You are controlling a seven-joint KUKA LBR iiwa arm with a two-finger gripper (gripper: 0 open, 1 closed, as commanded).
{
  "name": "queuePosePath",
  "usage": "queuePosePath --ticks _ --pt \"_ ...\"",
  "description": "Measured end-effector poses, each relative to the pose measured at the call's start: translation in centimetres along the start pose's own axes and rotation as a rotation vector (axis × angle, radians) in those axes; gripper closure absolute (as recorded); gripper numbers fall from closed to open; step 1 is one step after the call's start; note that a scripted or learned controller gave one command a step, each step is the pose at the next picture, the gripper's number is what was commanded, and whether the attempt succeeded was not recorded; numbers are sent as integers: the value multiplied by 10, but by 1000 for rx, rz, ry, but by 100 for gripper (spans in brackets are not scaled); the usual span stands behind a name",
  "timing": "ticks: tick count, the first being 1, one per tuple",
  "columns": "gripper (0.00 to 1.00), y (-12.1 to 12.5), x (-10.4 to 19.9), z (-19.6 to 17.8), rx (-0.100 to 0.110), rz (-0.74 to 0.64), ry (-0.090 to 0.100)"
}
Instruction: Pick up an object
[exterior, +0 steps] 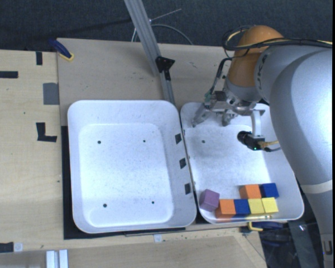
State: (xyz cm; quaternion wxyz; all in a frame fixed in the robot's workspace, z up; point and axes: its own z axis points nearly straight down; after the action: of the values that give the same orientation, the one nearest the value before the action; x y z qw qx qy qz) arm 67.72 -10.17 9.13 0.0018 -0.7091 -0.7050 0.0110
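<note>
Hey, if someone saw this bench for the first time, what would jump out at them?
First, the big grey arm with its orange band, reaching in from the right over the right bin's far end. Next, the bright blocks huddled along that bin's near edge, a purple block at their left end. The left bin sits alongside.

slanted metal pole (pixel 145 29), perhaps blue-yellow clamp (pixel 61 48)

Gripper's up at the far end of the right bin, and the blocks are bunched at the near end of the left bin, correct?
Not quite. The gripper is at the right bin's far end, but the blocks are bunched at the near end of that same bin, not the left bin; the camera view shows it.
</note>
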Motion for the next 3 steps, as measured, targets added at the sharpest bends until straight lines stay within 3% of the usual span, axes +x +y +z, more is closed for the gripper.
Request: queuePosePath --ticks 1,2,3 --pt "0 -8 10 0 -12 -4 10" --pt "0 -51 42 -105 -23 -9 15" --pt "0 -38 78 -101 -17 -11 14"
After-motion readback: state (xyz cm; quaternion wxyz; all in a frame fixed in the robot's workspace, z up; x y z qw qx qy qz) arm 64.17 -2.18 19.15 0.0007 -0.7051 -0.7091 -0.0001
